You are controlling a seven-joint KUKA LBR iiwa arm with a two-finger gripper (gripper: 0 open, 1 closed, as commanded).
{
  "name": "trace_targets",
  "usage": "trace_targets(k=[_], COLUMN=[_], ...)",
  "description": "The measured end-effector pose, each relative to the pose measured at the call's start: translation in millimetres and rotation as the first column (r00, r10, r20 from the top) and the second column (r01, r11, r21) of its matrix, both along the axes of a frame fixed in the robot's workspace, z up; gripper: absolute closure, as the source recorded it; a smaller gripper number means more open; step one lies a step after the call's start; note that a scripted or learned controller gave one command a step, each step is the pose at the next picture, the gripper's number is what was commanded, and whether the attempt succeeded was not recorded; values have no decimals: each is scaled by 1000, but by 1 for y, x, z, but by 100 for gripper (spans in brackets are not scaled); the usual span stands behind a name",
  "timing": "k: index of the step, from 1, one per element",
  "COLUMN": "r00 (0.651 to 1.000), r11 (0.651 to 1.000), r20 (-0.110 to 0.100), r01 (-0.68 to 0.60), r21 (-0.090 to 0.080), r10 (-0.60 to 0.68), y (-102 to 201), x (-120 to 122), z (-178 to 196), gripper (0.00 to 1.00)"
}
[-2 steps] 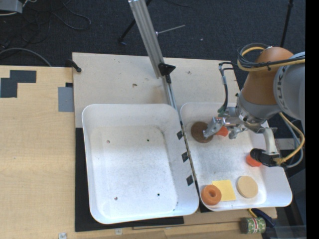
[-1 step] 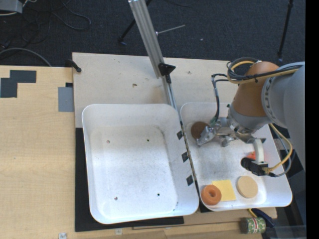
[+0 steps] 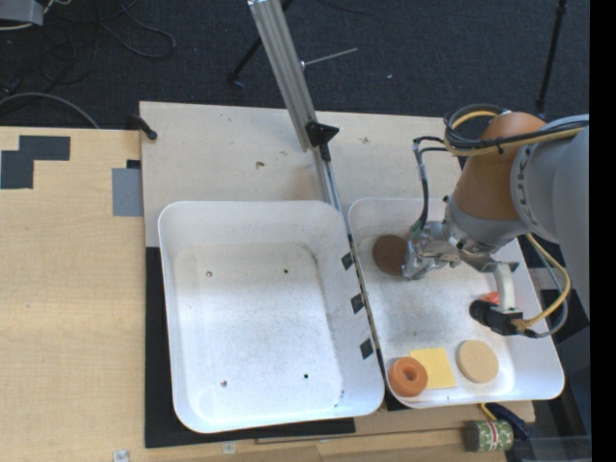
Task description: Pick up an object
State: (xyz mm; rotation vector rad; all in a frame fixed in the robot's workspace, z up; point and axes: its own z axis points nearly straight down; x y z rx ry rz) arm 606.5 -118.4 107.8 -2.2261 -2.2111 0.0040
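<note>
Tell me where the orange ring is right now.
The orange ring lies in the right bin, at its near left corner, touching the yellow square, with the tan disc further right.

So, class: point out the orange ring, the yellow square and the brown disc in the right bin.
orange ring (image 3: 409,376), camera view, on its orange band beside the hole.
yellow square (image 3: 434,365), camera view, on its flat middle.
brown disc (image 3: 388,253), camera view, on its top face, left of the gripper.
</note>
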Motion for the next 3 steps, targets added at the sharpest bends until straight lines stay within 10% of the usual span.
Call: trace_targets(k=[3], r00=[1000], r11=[1000], r20=[6], r01=[-7], r21=[-1], r10=[7], y=[12], x=[-1], z=[141], gripper=[100])
